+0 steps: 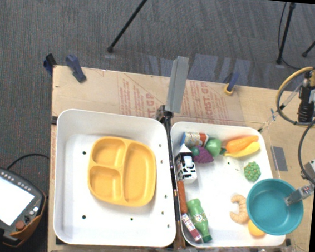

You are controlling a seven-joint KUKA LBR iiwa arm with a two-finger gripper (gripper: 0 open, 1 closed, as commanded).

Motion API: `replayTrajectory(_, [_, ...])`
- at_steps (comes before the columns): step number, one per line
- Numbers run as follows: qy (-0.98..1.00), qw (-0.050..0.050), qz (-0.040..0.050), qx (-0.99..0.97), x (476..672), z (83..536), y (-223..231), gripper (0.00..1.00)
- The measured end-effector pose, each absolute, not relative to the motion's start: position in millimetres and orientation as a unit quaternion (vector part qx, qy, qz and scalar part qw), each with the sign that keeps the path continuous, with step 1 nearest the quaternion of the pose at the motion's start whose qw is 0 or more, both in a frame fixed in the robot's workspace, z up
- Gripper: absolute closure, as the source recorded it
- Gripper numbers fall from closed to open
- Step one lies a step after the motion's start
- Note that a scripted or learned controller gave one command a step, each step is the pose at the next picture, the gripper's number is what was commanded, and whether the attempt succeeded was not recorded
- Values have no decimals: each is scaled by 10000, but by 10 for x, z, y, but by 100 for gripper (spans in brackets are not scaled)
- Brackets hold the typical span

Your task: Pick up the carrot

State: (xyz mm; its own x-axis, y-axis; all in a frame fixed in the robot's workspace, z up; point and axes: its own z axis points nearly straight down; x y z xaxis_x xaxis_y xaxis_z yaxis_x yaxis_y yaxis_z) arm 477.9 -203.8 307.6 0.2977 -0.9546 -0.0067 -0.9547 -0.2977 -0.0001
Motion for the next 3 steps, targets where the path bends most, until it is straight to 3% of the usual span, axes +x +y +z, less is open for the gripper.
replayTrajectory(1, [5393, 22, 35, -8421, 4991, 2887, -2067, 100])
replayTrajectory(2, [5085, 18, 44, -8611, 5000, 2802, -2066, 100])
replayTrajectory(3, [3367, 29, 26, -9416, 5538, 3080, -2020, 100])
